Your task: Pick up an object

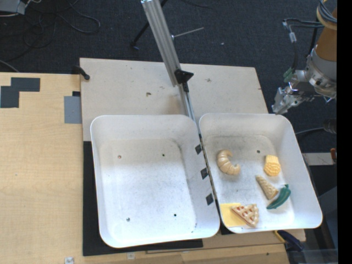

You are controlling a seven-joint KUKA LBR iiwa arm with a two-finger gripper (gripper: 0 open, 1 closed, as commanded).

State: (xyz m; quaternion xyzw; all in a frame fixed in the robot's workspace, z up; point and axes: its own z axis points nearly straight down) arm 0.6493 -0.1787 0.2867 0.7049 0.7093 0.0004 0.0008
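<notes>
The gripper (281,99) hangs outside the right bin (300,147), just beyond its far right corner, and its fingers are too small and blurred here to read, so I cannot tell how it is set; nothing shows between them. The things to choose from all lie in that right bin: a tan croissant (228,163) toward the middle near the left wall, a yellow corn piece (271,165) by the right wall, a pale cone-shaped piece (267,187) just nearer than the corn, a green pepper (279,197) touching or almost touching the cone's near end, and a pizza slice (246,214) on a yellow card (230,216) at the near left corner. They look like toy food, so probably light, stiff and a little slick. The croissant seems the best candidate: it lies apart from the rest, and a pinch across its thick middle should hold. The flat pizza slice would be hard to get under, and the pepper and cone crowd each other. The left bin (110,147) holds none of these
</notes>
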